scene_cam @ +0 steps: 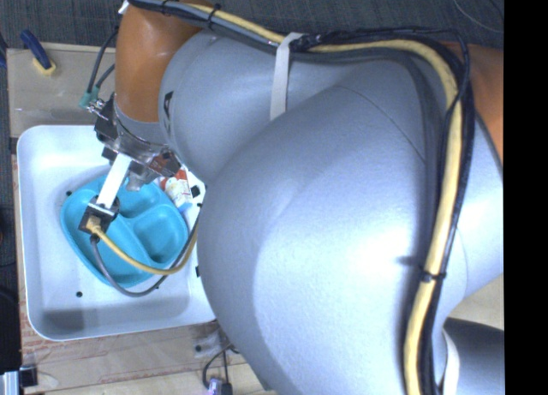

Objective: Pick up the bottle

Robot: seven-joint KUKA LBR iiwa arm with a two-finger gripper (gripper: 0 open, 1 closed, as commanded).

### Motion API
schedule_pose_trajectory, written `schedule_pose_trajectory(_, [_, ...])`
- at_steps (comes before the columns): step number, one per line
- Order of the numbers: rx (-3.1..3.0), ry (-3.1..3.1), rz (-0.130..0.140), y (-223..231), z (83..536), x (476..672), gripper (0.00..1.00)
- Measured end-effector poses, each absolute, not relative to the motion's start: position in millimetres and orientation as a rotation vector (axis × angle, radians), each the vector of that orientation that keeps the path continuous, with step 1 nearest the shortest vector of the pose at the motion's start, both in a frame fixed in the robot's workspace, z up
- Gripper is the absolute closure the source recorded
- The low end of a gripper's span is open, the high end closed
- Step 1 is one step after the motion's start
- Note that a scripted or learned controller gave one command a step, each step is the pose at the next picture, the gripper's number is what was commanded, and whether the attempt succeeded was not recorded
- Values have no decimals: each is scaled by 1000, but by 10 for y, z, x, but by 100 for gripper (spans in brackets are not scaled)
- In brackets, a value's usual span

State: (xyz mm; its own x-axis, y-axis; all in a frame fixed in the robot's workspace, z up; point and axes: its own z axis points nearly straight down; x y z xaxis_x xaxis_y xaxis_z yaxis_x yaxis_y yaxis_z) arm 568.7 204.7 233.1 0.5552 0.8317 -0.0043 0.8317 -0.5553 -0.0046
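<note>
End effector [141, 169] low over white bin [38, 299], above blue dish [158, 235]; small bottle [178, 188] just beside it, toward bin's right edge; open or closed, cannot tell

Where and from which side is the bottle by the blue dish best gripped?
Probably across the white body of the bottle, beside its red end, from above: it sits tight between the rim of the blue dish and the arm, so sideways approaches look blocked.

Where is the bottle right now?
In the camera view, the bottle lies in the bin at the view's left, at the blue dish's upper right rim, close beside the grey arm.
</note>
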Motion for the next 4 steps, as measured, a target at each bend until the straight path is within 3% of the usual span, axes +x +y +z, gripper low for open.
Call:
schedule_pose_trajectory(1, [-2698, -1605, 8, 2199, 1868, 6181, 100])
schedule_pose_trajectory(2, [-2990, -964, -1, 2177, 2586, 6247, 100])
schedule_pose_trajectory(3, [-3124, -323, 3, 2173, 2316, 6000, 100])
schedule_pose_trajectory(4, [-3126, -322, 4, 2170, 2300, 5699, 100])
